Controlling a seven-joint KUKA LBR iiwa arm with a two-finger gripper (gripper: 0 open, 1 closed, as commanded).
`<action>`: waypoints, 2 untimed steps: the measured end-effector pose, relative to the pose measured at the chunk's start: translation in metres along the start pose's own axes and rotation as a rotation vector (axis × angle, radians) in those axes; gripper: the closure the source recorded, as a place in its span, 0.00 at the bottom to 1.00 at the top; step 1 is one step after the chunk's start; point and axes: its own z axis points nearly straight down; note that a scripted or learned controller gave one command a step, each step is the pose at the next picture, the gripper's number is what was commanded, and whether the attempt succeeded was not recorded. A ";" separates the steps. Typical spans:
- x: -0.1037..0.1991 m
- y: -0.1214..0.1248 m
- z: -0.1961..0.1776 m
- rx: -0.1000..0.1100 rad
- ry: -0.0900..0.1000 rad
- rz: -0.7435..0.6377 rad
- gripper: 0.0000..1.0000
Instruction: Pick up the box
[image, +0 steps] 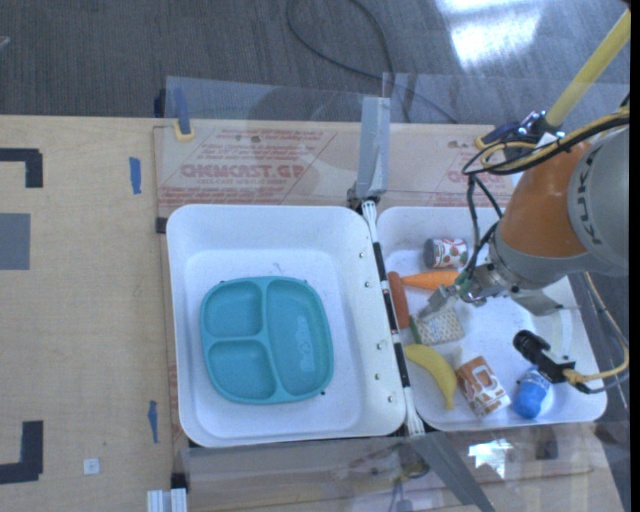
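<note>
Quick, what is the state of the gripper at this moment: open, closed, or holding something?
Gripper: cannot be told. It hangs low in the right bin, right above the box; a grasp is not visible.

One camera sits fixed above the bench (80, 300), looking down at a slant from a moderate height. It takes in both white bins: the left bin (185, 300) mid-frame, the right bin (590, 405) toward the right edge.

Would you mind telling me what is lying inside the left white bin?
Inside the left white bin lies a teal plastic divided tray with three bare compartments. The bin floor beneath the tray is covered, so anything under it cannot be seen.
</note>
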 end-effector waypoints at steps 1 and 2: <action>0.002 -0.008 0.005 -0.024 -0.008 -0.072 0.00; 0.006 -0.018 0.006 -0.022 -0.011 -0.147 0.00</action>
